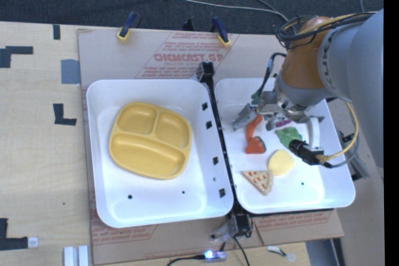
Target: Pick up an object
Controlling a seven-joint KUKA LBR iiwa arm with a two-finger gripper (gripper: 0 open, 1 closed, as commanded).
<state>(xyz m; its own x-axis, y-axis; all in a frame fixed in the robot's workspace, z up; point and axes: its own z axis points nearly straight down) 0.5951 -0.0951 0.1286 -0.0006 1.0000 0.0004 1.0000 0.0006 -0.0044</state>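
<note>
Nearest the lens, a pizza slice toy (259, 180) lies below the tool (257, 119), beside a yellow lemon (281, 162). Spread open and holding nothing, the tool hangs just above an orange-red piece (252, 136) in the right bin (336, 193), apparently lined up to grasp it.
</note>
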